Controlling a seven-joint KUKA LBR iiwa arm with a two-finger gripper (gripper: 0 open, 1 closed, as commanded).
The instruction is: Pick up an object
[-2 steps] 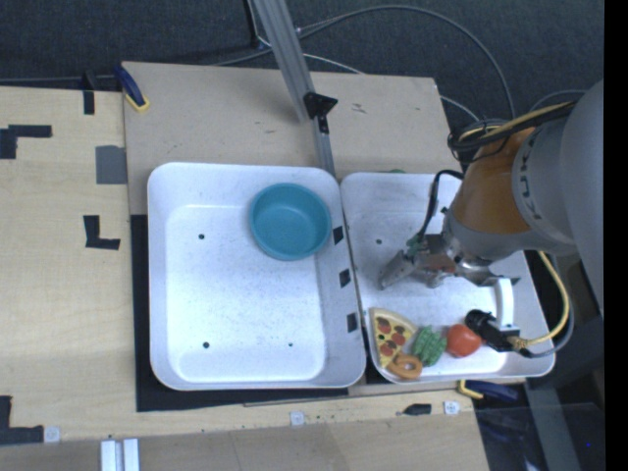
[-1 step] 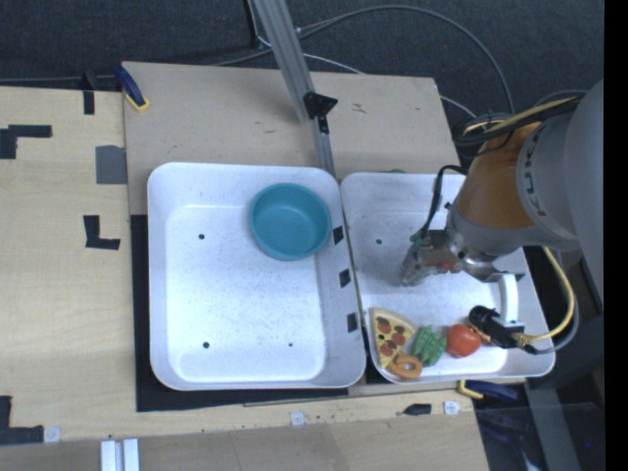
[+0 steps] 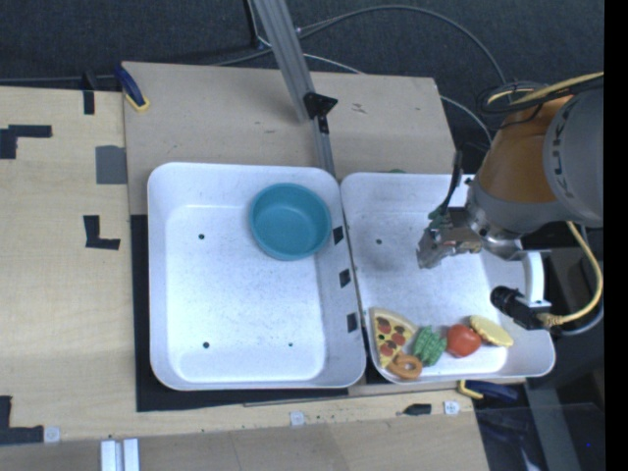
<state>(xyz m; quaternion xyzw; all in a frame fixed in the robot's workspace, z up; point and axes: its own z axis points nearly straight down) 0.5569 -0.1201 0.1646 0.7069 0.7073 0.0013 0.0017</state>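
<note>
While hand grip unclear, pizza slice lengthwise along right bin's near wall, tip right.

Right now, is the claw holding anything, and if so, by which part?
Nothing shows between its fingers. The claw hangs over the right bin, apart from the toy food along that bin's near edge. The bowl sits in the left bin.

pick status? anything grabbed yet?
Done: nothing lifted. The pizza slice, green piece, tomato and yellow piece lie along the right bin's near edge; the blue bowl sits in the left bin. In hand: gripper above the right bin. Left: descend, grasp, lift.
</note>
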